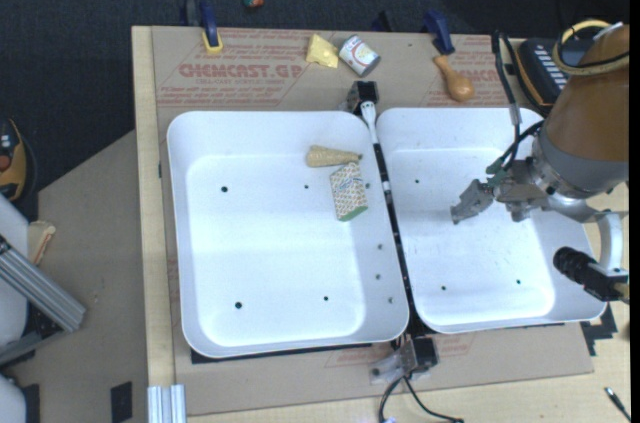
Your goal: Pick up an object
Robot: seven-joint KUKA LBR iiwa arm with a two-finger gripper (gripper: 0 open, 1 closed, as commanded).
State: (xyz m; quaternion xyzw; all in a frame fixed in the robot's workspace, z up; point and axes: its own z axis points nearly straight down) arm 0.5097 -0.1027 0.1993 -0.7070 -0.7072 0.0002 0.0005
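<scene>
My gripper (468, 207) hangs over the right bin (480, 296), its grey fingers pointing left and down, with nothing visible between them. In the left bin (260, 311) lie two objects near its upper right corner: a tan cone-shaped piece (331, 157) lying on its side, and just below it a small green-and-white patterned packet (348, 191). Both are well to the left of the gripper, across the divider between the bins.
On the board behind the bins lie a yellow wedge (322, 52), a small white-and-grey box (359, 55) and a wooden pear-shaped piece (455, 80). Blue clamps (210, 26) hold the board's back edge. A black cable (507, 81) runs down to the wrist.
</scene>
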